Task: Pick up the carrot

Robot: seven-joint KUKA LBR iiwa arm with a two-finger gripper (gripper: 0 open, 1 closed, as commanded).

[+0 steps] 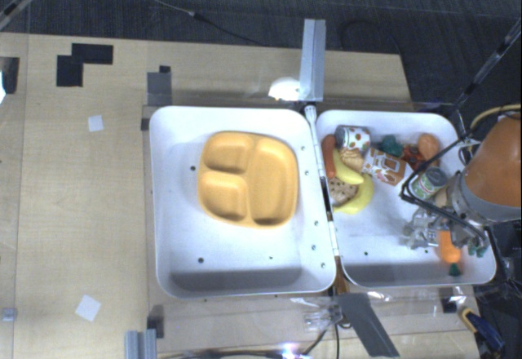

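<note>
You've got the carrot (449, 254) near the front right corner of the right bin (383, 268), w/ the gripper (426, 233) just beside it on its left. Can't tell if the gripper is clenched or released. Further back: banana (352, 192), small cartons, other toy food. Left bin (171, 186) holds a yellow divided tray (247, 178).

The grey arm (489, 178), its orange band bulging at the right edge, reaches into the right bin (383, 263) and sets its gripper (428, 233) low near that bin's front right corner, wrist angled leftward.
</note>
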